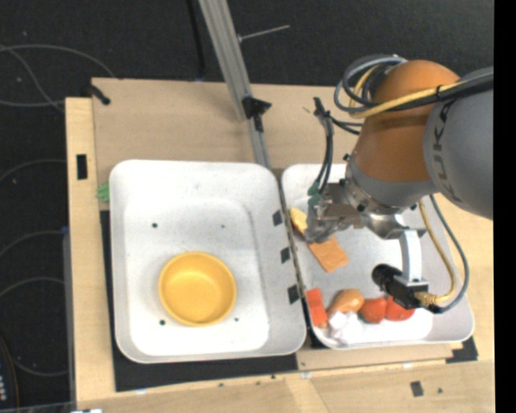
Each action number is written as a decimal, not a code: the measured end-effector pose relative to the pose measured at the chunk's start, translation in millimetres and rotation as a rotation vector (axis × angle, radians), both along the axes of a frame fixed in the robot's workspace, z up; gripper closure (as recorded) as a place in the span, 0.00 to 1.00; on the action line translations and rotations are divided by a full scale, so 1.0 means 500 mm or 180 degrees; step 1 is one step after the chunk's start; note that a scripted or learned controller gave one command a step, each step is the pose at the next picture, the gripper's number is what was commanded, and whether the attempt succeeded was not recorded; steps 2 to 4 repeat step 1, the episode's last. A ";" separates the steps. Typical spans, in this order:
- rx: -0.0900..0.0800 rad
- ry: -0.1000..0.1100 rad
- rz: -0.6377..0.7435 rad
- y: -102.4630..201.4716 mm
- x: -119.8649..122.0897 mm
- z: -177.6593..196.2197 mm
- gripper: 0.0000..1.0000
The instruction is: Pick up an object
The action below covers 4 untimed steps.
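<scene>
Care matters most now: my hand (320,220), its state hard to tell, hangs in the right bin (458,327) just above the orange block (329,255), so I should drop straight down and centre on it, clear of the yellow piece (299,223).

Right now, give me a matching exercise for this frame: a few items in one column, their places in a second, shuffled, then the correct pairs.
Things:
1. yellow bowl
2. orange flat piece
3. red object
4. gripper

Places:
A. near edge of the right bin, at its right end
B. left bin, towards its near side
C. right bin, just below the gripper
D. over the right bin's left side, by the divider

Pairs: 1-B, 2-C, 3-A, 4-D
</scene>
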<state>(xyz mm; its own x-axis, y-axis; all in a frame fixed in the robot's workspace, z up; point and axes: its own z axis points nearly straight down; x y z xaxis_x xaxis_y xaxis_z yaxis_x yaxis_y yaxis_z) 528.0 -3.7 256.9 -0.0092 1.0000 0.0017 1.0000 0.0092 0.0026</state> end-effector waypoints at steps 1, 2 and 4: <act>-0.0002 0.0013 -0.0005 0.119 0.006 -0.024 1.00; -0.0002 0.0013 -0.0005 0.119 0.006 -0.024 1.00; -0.0002 0.0013 -0.0005 0.119 0.006 -0.024 1.00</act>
